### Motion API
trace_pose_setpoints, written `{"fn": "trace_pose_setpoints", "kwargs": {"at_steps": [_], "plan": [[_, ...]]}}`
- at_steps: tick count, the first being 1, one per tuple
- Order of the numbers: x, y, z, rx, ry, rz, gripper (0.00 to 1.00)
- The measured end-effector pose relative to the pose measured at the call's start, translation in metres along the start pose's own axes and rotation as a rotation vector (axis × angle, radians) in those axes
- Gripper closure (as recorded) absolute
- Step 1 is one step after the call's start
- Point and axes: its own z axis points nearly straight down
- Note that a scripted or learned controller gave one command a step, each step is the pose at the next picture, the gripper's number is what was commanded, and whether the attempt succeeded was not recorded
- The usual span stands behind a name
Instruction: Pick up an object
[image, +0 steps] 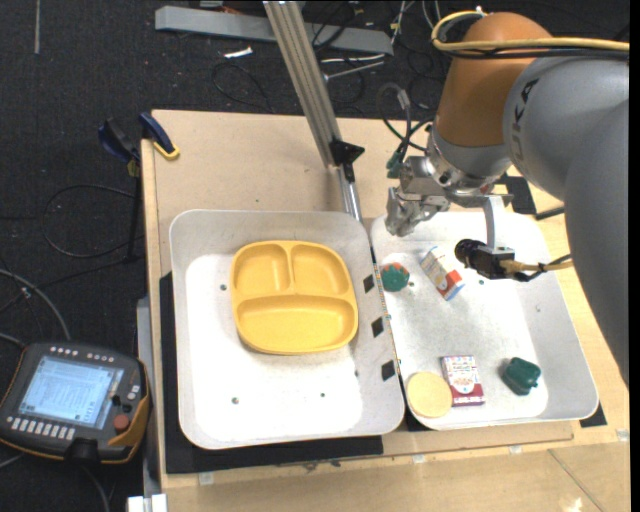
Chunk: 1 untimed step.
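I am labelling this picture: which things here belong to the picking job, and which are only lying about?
For the job: gripper, small carton, green-red toy, red box, round disc, green block, right bin.

Lying about: yellow tray, left bin, handheld screen.

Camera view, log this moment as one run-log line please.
gripper: above right bin's far left corner, grasp unclear | nearest: small green object, white carton | yellow tray: left bin | pick: not done
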Motion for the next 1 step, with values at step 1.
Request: {"fn": "trace_pose_setpoints", "kwargs": {"at_steps": [1], "plan": [[0.065,0.0055,-0.0005,-0.003,0.001,-0.001,1.0]]}}
